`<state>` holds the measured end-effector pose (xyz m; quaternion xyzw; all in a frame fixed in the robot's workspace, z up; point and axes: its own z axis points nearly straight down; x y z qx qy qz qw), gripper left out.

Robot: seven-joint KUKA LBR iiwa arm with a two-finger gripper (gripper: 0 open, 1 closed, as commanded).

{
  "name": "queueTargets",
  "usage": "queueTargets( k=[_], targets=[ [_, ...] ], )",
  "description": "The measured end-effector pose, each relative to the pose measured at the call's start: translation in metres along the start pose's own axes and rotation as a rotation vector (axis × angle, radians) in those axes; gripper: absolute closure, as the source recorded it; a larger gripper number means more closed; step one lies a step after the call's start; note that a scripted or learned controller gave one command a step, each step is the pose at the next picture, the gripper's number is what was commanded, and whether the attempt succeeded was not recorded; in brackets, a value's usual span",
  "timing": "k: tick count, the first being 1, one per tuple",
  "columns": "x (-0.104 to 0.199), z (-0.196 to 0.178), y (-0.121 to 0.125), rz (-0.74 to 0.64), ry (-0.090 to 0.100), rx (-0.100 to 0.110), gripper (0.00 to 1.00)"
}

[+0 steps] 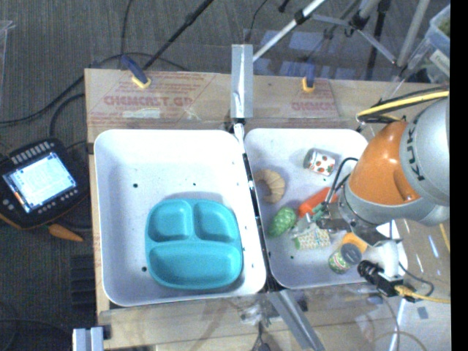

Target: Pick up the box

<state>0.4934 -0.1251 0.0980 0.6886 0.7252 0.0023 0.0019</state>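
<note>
Two white bins (117, 196), teal tray (194, 243) in left one, fingers (322, 221) over patterned box (313, 238), grip state unclear.

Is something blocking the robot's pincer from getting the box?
Nothing visible does. The pincer sits right beside the small patterned box in the right bin. The carrot and green toy lie close by, off to the side.

The arm (428, 163) carries dark letters on its grey casing, of which "KU" can be read near the right edge; the brown board (168, 97) behind the bins bears faded red printing in two patches, too washed out to read. The handheld pendant (40, 181) at the left has a lit screen, its contents too small to make out.
</note>
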Motion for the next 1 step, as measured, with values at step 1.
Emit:
queueTargets(
  k=[1],
  targets=[
    [0.0585,-0.0845,0.0199,0.024,-0.001,0.009,1.0]
  ],
)
